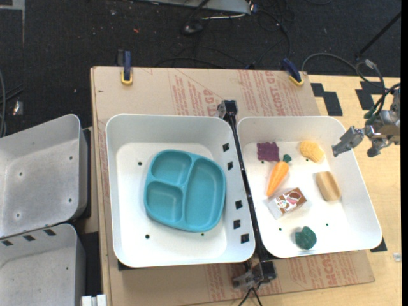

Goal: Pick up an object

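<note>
Here the fingers (361,139) hang apart, empty, over the right bin's (357,171) right rim.

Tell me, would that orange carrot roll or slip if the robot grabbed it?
The carrot looks like a toy: probably stiff and light. Its round, tapered body might roll in a curve if nudged, and could slide out of a squeeze near the thin tip. It lies flat in the right bin, close to a small packet.
</note>
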Robot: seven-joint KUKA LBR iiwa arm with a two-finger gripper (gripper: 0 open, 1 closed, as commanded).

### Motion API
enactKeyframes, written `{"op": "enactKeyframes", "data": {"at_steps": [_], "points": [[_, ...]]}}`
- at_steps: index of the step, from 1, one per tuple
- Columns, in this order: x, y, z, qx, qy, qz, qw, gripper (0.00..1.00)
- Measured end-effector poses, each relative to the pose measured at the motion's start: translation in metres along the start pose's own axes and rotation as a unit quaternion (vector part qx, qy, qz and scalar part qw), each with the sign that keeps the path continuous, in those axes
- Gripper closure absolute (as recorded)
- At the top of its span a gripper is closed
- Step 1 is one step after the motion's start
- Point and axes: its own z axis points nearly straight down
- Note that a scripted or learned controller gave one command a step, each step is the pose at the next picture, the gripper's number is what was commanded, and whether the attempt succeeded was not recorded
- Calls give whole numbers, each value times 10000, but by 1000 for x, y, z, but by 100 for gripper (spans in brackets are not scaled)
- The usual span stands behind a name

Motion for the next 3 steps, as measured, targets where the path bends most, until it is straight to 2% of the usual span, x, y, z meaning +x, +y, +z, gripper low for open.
{"op": "enactKeyframes", "data": {"at_steps": [3], "points": [[19,10,163,18,8,3,10000,0]]}}
